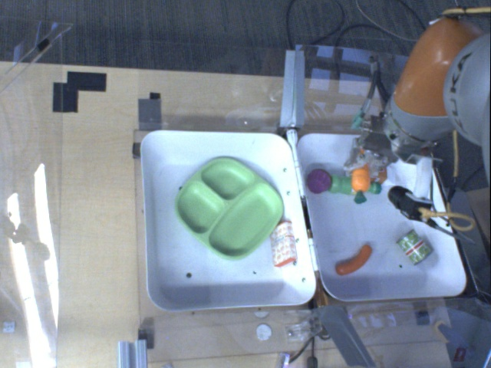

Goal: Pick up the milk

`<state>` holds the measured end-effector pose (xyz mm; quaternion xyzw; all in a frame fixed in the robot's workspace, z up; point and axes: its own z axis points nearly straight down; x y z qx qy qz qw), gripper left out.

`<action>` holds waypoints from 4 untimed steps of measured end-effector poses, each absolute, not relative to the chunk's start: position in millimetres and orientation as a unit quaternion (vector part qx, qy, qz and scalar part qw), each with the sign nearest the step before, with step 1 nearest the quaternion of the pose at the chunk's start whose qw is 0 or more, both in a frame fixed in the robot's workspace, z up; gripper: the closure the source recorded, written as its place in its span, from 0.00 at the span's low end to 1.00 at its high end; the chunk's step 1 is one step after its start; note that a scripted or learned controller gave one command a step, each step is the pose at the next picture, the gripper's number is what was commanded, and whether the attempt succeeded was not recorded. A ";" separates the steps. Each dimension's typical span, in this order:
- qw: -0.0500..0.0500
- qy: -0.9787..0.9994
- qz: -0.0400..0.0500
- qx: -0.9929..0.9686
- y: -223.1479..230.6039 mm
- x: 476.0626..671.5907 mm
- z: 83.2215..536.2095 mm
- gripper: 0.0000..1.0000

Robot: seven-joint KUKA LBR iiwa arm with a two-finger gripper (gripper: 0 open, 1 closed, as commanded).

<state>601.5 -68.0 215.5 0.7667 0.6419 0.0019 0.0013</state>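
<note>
The milk (284, 244) is a small white carton with red print. It lies in the left bin (165, 282), against that bin's right wall and just beside the green plate. My gripper (365, 158) hangs over the far part of the right bin (383, 286), right above an orange and green toy vegetable (360, 183). It is well away from the milk, with the bins' shared wall between them. Nothing of the milk is hidden.
A green divided plate (230, 206) fills the middle of the left bin. The right bin holds a purple round thing (319, 180), a brown sausage (354, 259) and a green and white can (414, 247). The arm's orange band (430, 56) stands above the right bin's far corner.
</note>
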 end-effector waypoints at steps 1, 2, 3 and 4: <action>0.004 0.645 0.004 0.764 -66.8 603.4 226.9 1.00; 0.006 0.647 0.007 0.762 -65.5 605.3 238.2 1.00; 0.001 0.620 0.001 0.784 -93.4 619.0 195.5 1.00; 0.003 0.623 0.003 0.782 -92.0 620.8 207.0 1.00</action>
